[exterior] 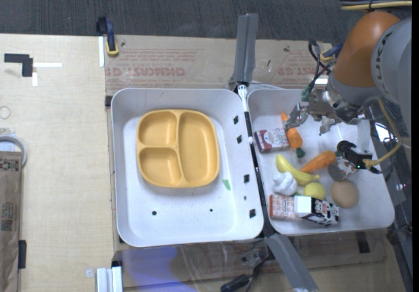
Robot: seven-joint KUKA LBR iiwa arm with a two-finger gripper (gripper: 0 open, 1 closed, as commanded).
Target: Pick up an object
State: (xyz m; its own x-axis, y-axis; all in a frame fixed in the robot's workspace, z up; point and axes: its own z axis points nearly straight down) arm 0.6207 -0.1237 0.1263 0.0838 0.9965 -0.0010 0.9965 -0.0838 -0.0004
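Observation:
My gripper (310, 120) hangs over the back part of the right bin (373, 219), its fingers open with only bare bin floor between them. A small orange carrot piece (293, 135) lies just beside and below the left fingertip (296, 116). A longer carrot (319, 161) lies a little in front of the gripper. Further forward are a yellow banana (292, 169), a white garlic bulb (284, 184), a lemon (315, 190) and a brown egg-shaped thing (344, 194). A red-and-white carton (270, 140) rests left of the small carrot.
Two more small cartons (290, 206) (322, 212) lie along the right bin's front wall. The left bin (124, 173) holds a yellow divided plate (177, 148). A grey post (246, 48) rises behind the wall between the bins.

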